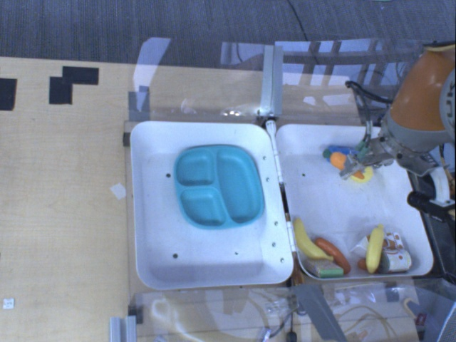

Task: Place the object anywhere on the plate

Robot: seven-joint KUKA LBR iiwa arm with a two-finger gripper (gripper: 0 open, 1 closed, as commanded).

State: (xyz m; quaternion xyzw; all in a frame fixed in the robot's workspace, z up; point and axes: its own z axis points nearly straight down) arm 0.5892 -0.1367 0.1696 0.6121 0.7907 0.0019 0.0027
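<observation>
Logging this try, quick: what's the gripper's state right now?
Gripper: down among the small toys at the back of the right bin; open or shut cannot be told, and no grasp is visible.

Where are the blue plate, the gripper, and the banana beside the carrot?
blue plate (218,186): camera view, on its central divider.
gripper (362,159): camera view, between its fingertips.
banana (308,239): camera view, mid-length on its yellow skin.

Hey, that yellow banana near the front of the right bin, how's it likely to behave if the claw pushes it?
The banana is curved, so a push would probably spin it rather than slide it straight. It looks like a smooth toy, likely light and slippery. It lies against a red-orange piece, which would probably shift too.
</observation>
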